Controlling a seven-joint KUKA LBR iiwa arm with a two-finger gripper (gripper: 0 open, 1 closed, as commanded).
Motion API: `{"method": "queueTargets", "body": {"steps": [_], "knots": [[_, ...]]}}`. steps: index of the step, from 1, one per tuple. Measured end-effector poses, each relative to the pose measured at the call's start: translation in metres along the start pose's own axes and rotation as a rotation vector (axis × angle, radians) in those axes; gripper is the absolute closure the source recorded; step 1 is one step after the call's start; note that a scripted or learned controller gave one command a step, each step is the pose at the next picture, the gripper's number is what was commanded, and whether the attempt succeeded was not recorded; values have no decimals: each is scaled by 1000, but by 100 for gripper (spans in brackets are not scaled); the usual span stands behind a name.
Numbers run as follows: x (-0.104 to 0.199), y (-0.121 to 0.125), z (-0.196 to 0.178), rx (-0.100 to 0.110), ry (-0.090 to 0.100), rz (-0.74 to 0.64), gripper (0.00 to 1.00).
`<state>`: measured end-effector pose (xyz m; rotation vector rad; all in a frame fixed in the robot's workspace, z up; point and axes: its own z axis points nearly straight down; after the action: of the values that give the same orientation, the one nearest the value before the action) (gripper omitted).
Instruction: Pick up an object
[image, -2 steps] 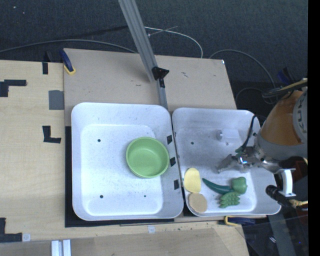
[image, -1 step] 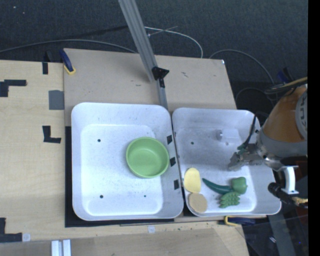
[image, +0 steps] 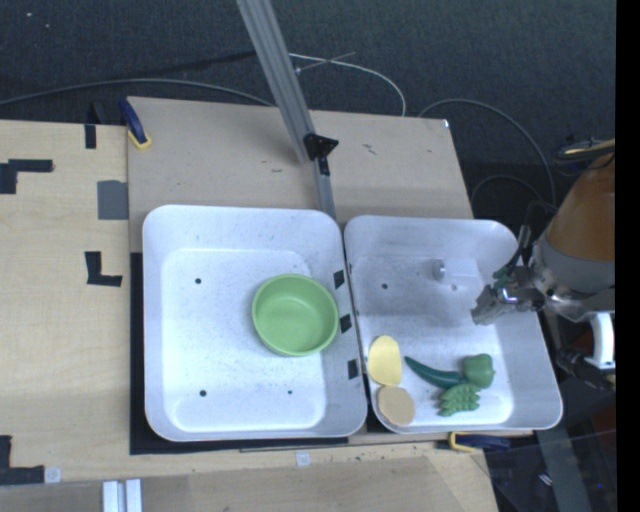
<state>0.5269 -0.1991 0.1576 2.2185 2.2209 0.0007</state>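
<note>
Green round bowl (image: 294, 315) in left speckled white bin (image: 170, 300); claw (image: 497, 301) over right bin (image: 420, 245).

The grey arm with its orange band (image: 585, 225) runs off the right edge, so most of it is cut away. The two-finger gripper (image: 497, 303) is a small dark blur; its fingers can't be made out. Far left of it, the tan wooden bench (image: 60, 230) is cropped by the frame
</note>
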Motion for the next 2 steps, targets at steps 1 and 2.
{"method": "queueTargets", "body": {"steps": [1, 2], "knots": [[3, -4, -61, -3, -1, -1, 100], [3, -3, -114, -3, -1, -1, 100]]}}
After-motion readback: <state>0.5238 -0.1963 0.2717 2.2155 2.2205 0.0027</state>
